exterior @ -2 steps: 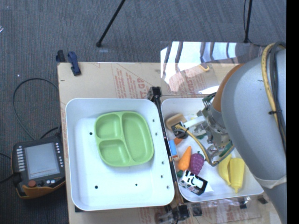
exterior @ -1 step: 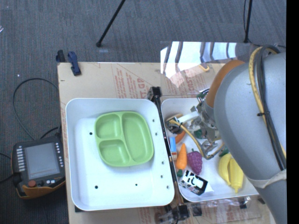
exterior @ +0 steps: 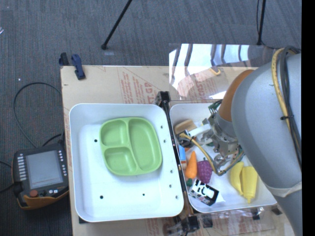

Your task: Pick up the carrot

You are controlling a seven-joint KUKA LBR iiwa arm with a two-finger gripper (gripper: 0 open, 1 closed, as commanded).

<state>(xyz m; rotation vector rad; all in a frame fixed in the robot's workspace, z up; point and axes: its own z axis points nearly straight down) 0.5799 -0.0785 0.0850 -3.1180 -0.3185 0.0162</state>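
Carrot [exterior: 191, 165] lies in the right bin [exterior: 266, 196], hard against its left wall, near the divider btwn the two bins; small, orange, tapered, long axis running roughly up-down in the view w/ the fat end toward the bottom; a purple grape-like toy [exterior: 204, 171] sits touching or just beside it on the right, a black-and-white patterned item [exterior: 204, 191] just below, a blue piece [exterior: 182, 155] at its upper left; two yellow items [exterior: 244, 180] lie further right, well apart from it. End effector [exterior: 222, 154] hangs over the middle of the same bin, right of the carrot and not touching it; its tips are lost in cables and clutter, so can't tell how far open it is, and nothing can be seen held in it. Left bin [exterior: 81, 132] carries a green divided plate [exterior: 131, 145]; a pendant [exterior: 42, 172] rests on the floor left of the desk [exterior: 113, 82]. Judgement: carrot is prob. a light, stiff plastic toy, smooth and a bit slippery, rounded so it may roll or squirt out under a pinch; best hold looks like across the thick mid-section, jaws closing across the long axis; trouble is the wall on one side and the grape on the other, leaving little room for a tip each side; approach from above, aligned w/ the free gaps, seems needed.
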